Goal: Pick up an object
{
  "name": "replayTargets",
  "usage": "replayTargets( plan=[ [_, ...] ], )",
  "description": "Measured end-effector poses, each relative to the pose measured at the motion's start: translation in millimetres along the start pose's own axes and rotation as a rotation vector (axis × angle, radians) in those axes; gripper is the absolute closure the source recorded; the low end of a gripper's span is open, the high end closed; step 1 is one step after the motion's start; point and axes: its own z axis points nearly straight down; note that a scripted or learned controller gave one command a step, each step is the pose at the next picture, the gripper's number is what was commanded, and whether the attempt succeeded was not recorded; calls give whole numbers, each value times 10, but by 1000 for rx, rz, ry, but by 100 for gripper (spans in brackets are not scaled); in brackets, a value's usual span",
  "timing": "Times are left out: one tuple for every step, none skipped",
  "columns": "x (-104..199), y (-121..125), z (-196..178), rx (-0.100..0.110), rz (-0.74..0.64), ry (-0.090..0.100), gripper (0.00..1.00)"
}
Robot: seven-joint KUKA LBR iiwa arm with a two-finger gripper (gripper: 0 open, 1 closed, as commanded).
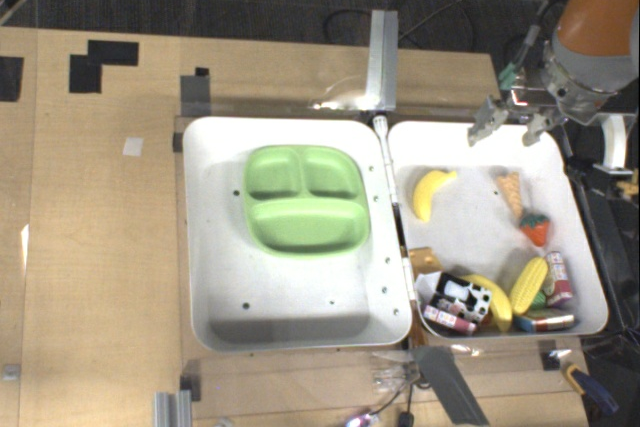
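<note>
Left bin [215, 215]: a shallow white tray holding one green divided plate [304, 197], which lies flat near the middle with its two small compartments toward the back and the long one toward the front. I judge it too broad and flat for my fingers, so I leave it out of the pick.

Divider: the two bins meet at a rail, with a grey upright post [383, 55] behind it.

Right bin [590, 265]: the candidates for my task lie here. A yellow banana [429, 192] rests alone on bare floor near the back left, well apart from the rest, which makes it the easiest thing to reach. Farther right, an orange carrot-like piece [512, 191] lies just behind a red and green item [535, 229]. At the front edge a crowded heap gathers: a black-and-white packet [456, 296], a second yellow piece [492, 299], a corn cob [529, 283] and a small bottle [556, 277], touching or overlapping one another. Marks show on the packet and the bottle, but they are too small to read.

Gripper [508, 120]: my tool hangs over the back rim of the right bin, fingers spread and pointing down, nothing between them. It sits behind and to the right of the banana, apart from every object.
</note>
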Motion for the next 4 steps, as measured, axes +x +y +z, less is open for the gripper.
replayTargets(
  plan=[
    [174, -53, 887, -3, -46, -1, 0],
    [396, -246, 742, -5, -288, -1, 0],
    [100, -322, 1585, -3, -243, -1, 0],
    [158, 190, 1748, 6, -341, 2, 0]
  ],
)
